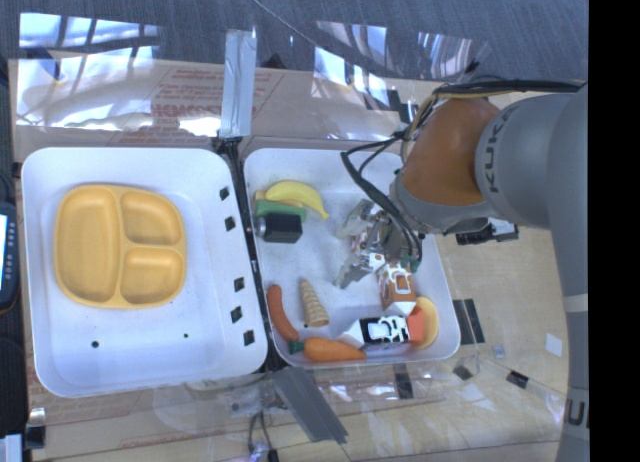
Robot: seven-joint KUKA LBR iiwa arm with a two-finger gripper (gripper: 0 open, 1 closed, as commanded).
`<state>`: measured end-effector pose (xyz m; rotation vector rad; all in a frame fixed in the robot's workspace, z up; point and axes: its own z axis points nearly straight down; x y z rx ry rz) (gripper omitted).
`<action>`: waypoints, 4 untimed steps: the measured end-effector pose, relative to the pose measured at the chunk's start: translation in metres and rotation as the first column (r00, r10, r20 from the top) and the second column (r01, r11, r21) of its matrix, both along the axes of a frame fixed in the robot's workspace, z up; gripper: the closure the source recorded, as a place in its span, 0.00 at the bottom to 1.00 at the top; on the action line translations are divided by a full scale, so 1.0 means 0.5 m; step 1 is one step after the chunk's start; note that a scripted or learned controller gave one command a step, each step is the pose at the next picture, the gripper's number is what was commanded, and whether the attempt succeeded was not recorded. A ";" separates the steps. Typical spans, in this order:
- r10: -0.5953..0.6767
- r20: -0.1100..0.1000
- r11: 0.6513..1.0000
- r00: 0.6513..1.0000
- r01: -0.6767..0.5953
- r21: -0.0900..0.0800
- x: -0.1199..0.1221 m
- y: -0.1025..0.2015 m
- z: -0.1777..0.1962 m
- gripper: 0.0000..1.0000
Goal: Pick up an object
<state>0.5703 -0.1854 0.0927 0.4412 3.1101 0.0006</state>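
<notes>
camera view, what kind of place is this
Probably a robot lab grasping bench: a grey arm reaches over two taped white bins, one holding toy food like a banana, the other a yellow tray.

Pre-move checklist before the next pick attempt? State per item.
1. Gripper above the right bin: ok, it hangs over the bin's middle.
2. Anything held between the jaws: cannot tell, the metal parts blur together.
3. Floor under the gripper free of items: ok, bare white patch there.
4. Nearby candidates: ok, banana, black block, cone, carrot.
5. Cables clear of the items: ok, they loop above the bin.
6. Yellow tray in the left bin: ok, out of the path.
</notes>
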 end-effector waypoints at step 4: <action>-0.528 -0.002 0.850 0.850 0.528 -0.003 0.003 0.049 -0.002 0.00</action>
